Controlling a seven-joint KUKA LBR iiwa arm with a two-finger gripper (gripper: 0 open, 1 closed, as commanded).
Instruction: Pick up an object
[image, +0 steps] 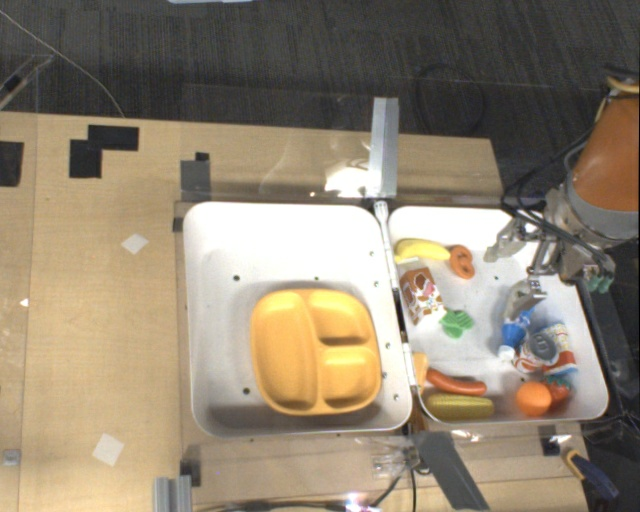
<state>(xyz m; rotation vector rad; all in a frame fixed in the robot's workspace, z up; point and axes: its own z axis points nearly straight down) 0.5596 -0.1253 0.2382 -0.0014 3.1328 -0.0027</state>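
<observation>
One blue object (516, 331) lies just below the claw (521, 297), whose finger state is unclear.

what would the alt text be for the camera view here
A grey robot arm with an orange band reaches from the right, its gripper low over the right bin of toy food, including a banana, an orange and a sausage. The left bin holds a yellow divided tray.
</observation>
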